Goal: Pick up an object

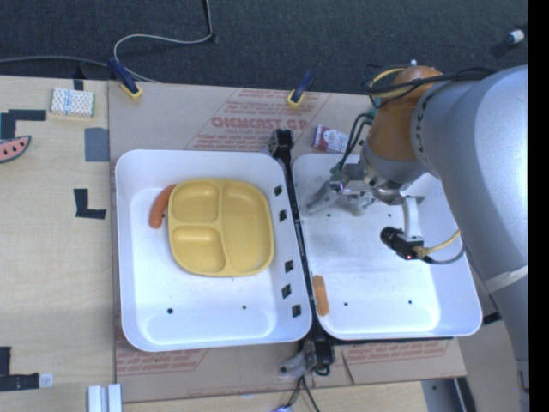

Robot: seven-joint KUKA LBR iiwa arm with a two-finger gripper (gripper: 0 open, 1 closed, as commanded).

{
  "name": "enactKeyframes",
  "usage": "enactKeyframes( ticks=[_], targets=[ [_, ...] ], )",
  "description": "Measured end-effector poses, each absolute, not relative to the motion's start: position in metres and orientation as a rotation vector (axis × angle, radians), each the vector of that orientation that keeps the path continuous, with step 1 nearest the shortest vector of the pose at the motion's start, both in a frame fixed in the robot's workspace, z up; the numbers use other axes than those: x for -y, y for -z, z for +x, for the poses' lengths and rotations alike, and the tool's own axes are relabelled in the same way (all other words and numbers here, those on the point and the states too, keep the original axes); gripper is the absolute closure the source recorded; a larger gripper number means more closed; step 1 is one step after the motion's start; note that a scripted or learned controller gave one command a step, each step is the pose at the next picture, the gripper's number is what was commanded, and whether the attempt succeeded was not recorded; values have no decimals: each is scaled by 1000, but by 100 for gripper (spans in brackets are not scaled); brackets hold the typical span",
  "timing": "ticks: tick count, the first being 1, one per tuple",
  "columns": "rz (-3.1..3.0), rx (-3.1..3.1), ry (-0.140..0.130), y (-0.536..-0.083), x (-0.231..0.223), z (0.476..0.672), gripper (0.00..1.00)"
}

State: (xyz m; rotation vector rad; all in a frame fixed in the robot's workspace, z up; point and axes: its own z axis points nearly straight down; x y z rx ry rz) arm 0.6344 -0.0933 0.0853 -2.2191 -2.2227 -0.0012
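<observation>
My gripper hangs low over the back left part of the right bin, close to the divider between the two bins. A small orange stick-shaped piece lies at the right bin's front left edge, well in front of the gripper. In the left bin a yellow divided plate rests flat, with an orange sausage lying against its left rim. I see nothing between the gripper and the bin floor beneath it.
A small red-and-white packet lies on the cardboard behind the right bin. Two blue-and-yellow clamps grip the cardboard's back edge. The grey arm covers the right bin's right side. A cable loops beside the wrist.
</observation>
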Motion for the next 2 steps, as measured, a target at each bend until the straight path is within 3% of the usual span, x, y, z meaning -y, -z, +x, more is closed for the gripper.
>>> enactKeyframes(
  ticks=[1,2],
  targets=[
    [-2219,2224,3,-95,93,635,100],
    [-2217,2223,4,-104,92,634,100]
  ],
)
